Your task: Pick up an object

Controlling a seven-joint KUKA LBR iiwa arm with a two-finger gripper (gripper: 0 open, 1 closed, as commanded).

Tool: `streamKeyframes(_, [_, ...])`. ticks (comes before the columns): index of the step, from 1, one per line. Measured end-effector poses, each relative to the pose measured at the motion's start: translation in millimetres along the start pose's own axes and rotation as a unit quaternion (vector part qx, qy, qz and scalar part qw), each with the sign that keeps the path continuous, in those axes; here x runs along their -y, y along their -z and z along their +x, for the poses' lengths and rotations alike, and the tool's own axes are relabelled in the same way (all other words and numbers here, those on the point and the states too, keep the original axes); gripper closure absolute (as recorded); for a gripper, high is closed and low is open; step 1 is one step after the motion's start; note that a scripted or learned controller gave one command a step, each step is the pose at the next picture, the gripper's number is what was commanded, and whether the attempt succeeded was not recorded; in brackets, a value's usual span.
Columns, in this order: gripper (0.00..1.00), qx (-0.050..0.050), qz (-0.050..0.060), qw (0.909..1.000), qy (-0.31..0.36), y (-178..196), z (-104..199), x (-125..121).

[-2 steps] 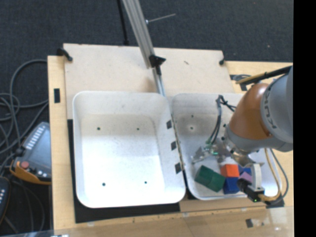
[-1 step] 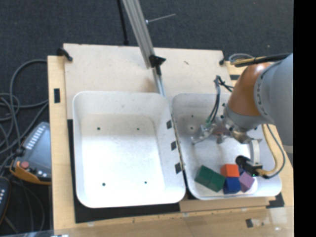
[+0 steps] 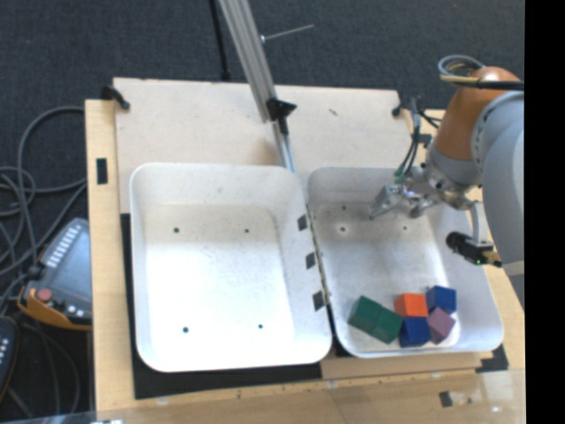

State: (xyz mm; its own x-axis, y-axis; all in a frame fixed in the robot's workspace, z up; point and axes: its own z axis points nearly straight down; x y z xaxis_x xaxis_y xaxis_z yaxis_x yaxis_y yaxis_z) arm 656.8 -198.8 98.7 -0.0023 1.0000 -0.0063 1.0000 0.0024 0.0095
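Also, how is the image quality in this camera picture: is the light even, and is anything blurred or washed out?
Camera view: the light is soft and even, with faint shadows under the rim of the left shallow white bin; the floor of the right shallow white bin looks pale and a little washed out; the grey arm's gripper is slightly soft, while the small coloured cubes stay clearly separable.

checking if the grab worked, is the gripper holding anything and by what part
Nothing is held. The gripper hangs over bare bin floor, away from the blocks in the near corner.
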Motion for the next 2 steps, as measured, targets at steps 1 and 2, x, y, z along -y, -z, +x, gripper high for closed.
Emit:
streamKeyframes(1, [0.00, -0.002, 0.004, 1.0000, -0.002, 71, 30, 120])
streamKeyframes(2, [0.00, -0.003, 0.004, 1.0000, 0.002, 19, 74, 62])
